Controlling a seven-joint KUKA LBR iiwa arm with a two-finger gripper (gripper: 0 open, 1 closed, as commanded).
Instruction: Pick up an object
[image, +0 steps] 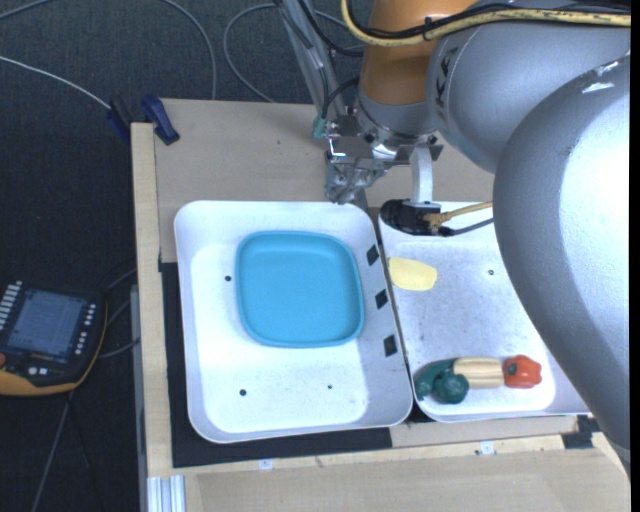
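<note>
Well clear of the pincer, its grip unreadable, a perhaps wooden stick lies left-to-right.

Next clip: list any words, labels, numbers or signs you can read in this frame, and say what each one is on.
No legible text anywhere in this view.
Screen of the handheld pendant left of the bench: lit, but too blurred to read.
The black tabs on the left bin by its right rim: plain marks, no characters discernible.
The blue tray: no print visible.
</note>
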